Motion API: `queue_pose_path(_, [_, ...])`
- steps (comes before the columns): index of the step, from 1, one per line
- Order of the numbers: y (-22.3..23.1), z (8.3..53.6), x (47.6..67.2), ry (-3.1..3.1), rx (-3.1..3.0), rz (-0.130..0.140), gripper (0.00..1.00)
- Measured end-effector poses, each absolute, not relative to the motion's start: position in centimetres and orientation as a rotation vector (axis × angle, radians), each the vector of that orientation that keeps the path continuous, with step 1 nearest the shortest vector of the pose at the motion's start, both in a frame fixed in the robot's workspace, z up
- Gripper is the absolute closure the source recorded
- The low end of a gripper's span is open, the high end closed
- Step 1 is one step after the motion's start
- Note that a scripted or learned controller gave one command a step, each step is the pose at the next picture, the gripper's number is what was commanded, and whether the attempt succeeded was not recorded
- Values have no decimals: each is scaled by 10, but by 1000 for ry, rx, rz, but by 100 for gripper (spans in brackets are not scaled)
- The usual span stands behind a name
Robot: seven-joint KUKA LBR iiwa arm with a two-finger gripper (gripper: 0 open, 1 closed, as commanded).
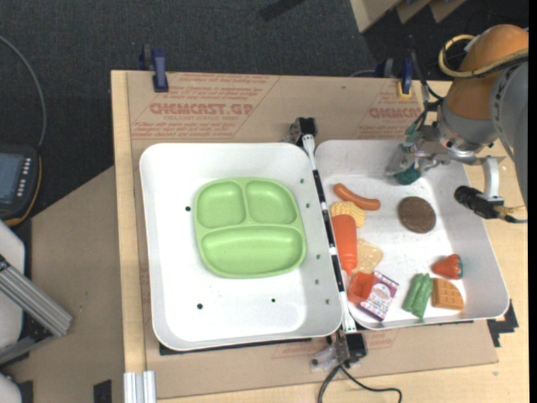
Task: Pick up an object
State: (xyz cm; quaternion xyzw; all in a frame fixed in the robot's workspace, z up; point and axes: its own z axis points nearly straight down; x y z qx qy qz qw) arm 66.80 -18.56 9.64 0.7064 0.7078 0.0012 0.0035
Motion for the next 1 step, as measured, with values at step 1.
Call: queue_pose_path(1, [-84,191,658,2228,2207,11,100])
